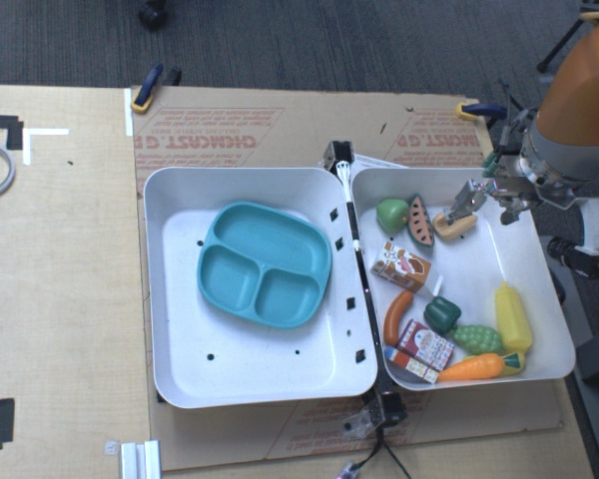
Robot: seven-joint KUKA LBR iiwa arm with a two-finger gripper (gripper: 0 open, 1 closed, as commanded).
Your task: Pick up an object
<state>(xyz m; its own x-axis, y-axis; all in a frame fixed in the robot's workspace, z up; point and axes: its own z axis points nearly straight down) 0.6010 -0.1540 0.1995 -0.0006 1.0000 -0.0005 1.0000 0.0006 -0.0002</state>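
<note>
Nearest the camera, along the right bin's (pixel 539 267) front wall: carrot (pixel 471 368), red carton (pixel 425 348), green veg (pixel 476 339), corn (pixel 512 317). Farther in: sausage (pixel 397 313), dark pepper (pixel 442 313), snack box (pixel 400 264). Farther still: green apple (pixel 391 214), melon slice (pixel 420 221), tan bread piece (pixel 454 226). At the far right, gripper (pixel 469 200) low over the bin, touching or just above the bread's upper right; bread's long axis running left to right. Fingers' spacing cannot be told. Teal tray (pixel 265 264) in the left bin (pixel 170 267).

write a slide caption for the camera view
Gripper hovers over toy food in the right bin; teal tray in the left bin.
</note>
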